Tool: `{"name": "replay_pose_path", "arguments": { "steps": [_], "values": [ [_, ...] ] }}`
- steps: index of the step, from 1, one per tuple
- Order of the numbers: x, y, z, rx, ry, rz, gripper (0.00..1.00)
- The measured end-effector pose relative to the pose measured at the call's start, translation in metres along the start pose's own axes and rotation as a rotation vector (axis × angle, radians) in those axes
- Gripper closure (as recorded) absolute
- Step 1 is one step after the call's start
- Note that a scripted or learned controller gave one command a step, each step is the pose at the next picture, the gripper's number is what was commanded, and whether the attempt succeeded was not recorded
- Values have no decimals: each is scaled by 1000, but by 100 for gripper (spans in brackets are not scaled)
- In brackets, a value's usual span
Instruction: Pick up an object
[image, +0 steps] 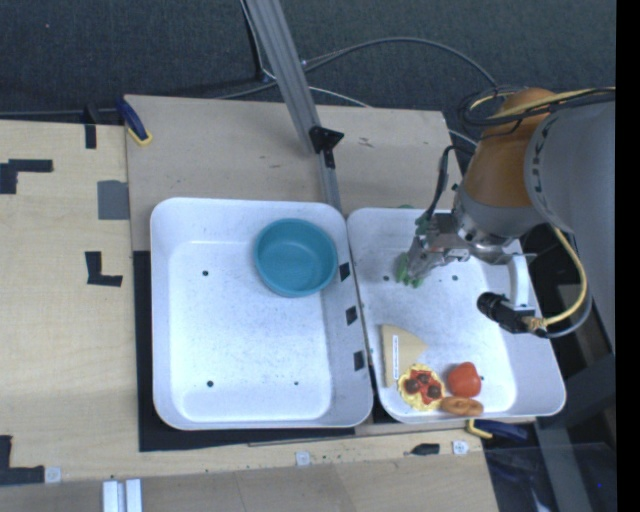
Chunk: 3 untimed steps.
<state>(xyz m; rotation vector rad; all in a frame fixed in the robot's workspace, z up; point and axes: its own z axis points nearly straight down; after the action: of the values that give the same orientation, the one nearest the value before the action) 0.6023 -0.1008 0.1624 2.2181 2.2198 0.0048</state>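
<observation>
**Gripper low over right bin, green item at its tip**

You've got the arm (520, 170) reaching in from the right, orange band above the wrist, w/ the gripper (415, 268) down in the upper-left part of the right bin (535, 395). A small green object (406, 270) sits right at the gripper tip, on or just above the bin floor. Can't tell whether the pincer is released or clenched, nor whether the green thing is actually grasped; too small and partly hidden by the gripper body.

Rest of the right bin, near the front edge: a pale yellow wedge-shaped piece (398, 350), just in front of it a yellow item w/ red and dark spots (421, 386), a red round object (463, 379) beside that, and a small orange piece (461, 406) touching or just beside the red one. All well apart from the gripper.

Left bin (185, 390): a blue bowl (295, 257), upright, in the upper-right area, near the divide between the bins.
</observation>
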Motion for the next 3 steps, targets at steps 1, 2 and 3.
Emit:
{"name": "replay_pose_path", "arguments": {
  "steps": [1, 2, 3],
  "values": [
    [4, 4, -43, 2, 0, 0, 100],
    [4, 5, -70, 3, 0, 1, 100],
    [53, -6, -79, 4, 1, -4, 100]
  ]
}}
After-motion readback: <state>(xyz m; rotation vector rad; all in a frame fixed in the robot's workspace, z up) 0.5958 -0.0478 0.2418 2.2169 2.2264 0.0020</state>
